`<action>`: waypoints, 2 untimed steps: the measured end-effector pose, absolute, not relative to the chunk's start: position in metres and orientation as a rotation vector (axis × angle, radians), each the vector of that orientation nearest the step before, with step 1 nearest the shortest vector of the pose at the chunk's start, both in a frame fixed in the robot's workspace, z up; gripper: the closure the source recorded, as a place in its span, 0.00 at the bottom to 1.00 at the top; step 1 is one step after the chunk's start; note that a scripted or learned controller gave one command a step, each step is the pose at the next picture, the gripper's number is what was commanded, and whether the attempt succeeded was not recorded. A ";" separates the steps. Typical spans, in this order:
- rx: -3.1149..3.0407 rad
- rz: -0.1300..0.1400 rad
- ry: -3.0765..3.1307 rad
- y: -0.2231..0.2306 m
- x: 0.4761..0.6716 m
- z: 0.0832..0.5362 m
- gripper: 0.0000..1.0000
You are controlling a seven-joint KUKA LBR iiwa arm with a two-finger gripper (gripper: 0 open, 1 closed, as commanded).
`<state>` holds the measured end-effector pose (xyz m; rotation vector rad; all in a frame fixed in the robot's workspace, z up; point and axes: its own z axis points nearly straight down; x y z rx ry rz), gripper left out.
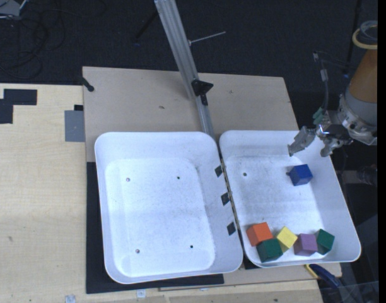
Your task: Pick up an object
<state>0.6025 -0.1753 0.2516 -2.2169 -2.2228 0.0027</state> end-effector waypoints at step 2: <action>-2.227 -0.004 -2.225 -0.173 0.644 0.339 0.00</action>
